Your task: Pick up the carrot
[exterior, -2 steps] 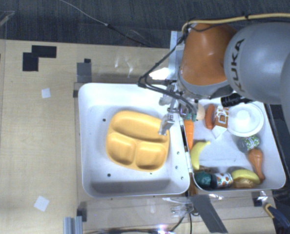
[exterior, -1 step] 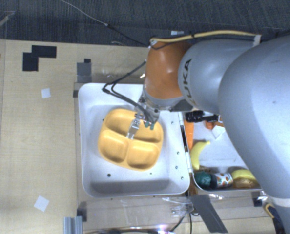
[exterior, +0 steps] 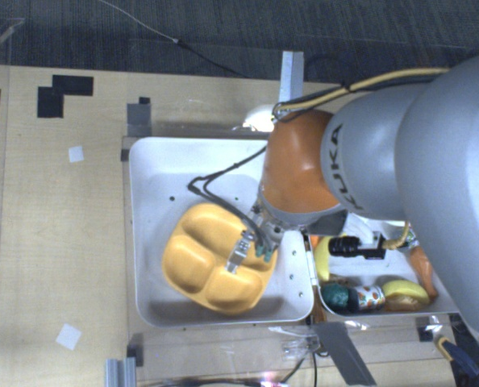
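The carrot (exterior: pixel 422 269) lies at the far right of the right bin (exterior: pixel 314 274), an orange sliver mostly hidden under the grey arm. My gripper (exterior: pixel 251 250) hangs in the left bin (exterior: pixel 155 184), well to the left of the carrot. Its tip is right above the right side of a large yellow bell pepper (exterior: pixel 203 258), and I cannot tell whether it touches the pepper. Nothing shows as held.
The right bin also holds a yellow banana-like piece (exterior: pixel 322 258), a dark green round thing (exterior: pixel 338 298), a small printed can (exterior: pixel 369 297) and a yellow fruit (exterior: pixel 404 293). The arm's orange band (exterior: pixel 297 172) covers the wall between the bins.
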Tool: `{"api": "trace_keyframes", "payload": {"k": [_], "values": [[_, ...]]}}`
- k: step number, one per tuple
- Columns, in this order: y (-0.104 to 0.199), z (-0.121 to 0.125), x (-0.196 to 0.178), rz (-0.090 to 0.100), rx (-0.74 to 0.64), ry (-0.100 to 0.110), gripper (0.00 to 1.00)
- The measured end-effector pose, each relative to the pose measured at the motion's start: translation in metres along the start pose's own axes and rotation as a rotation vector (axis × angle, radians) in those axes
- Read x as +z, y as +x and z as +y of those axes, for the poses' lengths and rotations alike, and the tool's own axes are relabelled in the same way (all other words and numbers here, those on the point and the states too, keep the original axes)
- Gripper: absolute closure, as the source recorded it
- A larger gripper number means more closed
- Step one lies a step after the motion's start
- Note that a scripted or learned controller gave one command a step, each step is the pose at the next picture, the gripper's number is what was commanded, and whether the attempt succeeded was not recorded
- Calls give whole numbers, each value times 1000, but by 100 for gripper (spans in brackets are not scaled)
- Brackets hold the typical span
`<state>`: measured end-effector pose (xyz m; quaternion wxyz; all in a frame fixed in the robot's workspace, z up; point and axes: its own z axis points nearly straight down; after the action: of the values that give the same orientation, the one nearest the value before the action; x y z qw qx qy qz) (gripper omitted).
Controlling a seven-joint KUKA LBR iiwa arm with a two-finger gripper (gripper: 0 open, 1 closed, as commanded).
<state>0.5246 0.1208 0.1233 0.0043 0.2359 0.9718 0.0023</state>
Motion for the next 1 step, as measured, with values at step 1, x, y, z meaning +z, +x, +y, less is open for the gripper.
{"api": "trace_keyframes", "payload": {"k": [1], "values": [[21,25,30,-3,243,-2,0]]}}
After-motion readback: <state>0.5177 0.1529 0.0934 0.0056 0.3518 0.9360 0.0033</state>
